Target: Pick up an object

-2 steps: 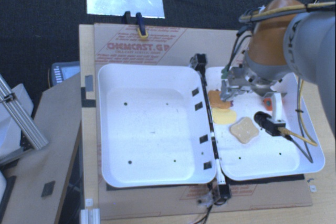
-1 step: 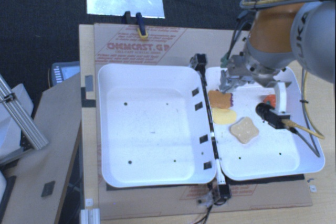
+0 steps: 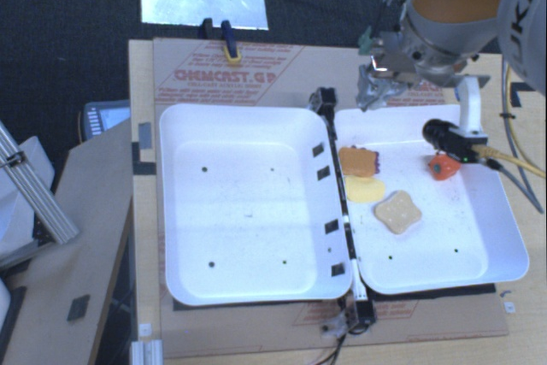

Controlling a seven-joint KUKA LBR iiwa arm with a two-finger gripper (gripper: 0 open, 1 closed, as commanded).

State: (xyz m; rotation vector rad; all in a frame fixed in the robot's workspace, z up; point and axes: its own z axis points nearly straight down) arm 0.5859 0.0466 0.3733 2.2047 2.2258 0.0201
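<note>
Four small things lie in the right bin (image 3: 500, 256): a toast slice (image 3: 397, 212) mid-floor, a yellow piece (image 3: 365, 190) and an orange-and-purple piece (image 3: 359, 161) near its left wall, a red piece (image 3: 443, 167) toward its far right. The claw (image 3: 382, 90) hangs over that bin's far rim, apparently for a descent, gripping nothing visible; whether it is open or closed I cannot tell.

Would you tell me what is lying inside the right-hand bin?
The right bin holds a toast-like piece, a yellow slice, an orange-brown item and a red piece. The arm covers its far edge.
</note>
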